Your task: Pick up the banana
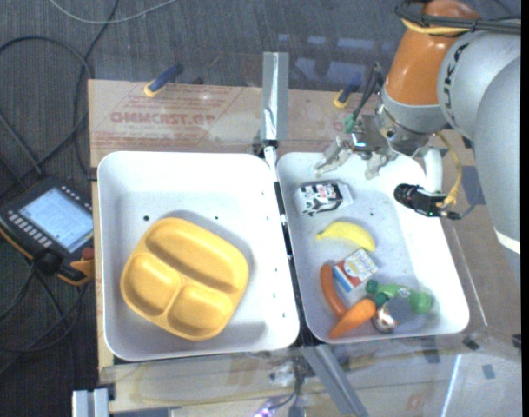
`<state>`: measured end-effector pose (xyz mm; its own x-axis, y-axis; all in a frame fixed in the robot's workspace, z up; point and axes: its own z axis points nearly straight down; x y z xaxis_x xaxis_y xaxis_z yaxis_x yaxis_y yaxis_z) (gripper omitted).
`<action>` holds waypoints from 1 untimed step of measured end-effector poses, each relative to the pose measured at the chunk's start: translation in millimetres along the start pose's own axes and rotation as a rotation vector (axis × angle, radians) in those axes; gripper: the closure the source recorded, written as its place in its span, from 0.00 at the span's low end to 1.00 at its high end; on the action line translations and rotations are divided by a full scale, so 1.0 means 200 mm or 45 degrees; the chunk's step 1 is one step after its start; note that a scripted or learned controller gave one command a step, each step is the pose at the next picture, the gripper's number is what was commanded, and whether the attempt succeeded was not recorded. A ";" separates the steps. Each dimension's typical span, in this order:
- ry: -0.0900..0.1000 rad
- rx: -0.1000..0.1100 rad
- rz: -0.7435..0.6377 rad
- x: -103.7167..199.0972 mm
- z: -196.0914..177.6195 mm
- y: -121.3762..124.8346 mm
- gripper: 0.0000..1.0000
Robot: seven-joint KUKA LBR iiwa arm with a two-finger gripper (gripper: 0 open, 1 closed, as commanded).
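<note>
You're at the approach step: the claw (353, 155) hangs spread open and holding nothing, above the small carton (321, 196). The banana (346, 232) lies just below that carton, untouched. Next, bring the claw down over it.

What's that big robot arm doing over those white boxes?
The robot's gripper hangs over the far end of the right bin, with its fingers spread and nothing between them. It's meant to pick up the banana, which lies in that bin, just below a small black-and-white carton. A carrot and other toy food sit nearer. The left bin has a yellow tray.
</note>
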<state>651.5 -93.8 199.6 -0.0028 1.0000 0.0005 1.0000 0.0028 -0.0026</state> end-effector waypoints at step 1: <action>0.002 0.001 -0.104 -0.12 0.50 -0.42 0.00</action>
<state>566.7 -117.3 100.5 -0.0846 0.9964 0.0020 0.9964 0.0846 -0.0032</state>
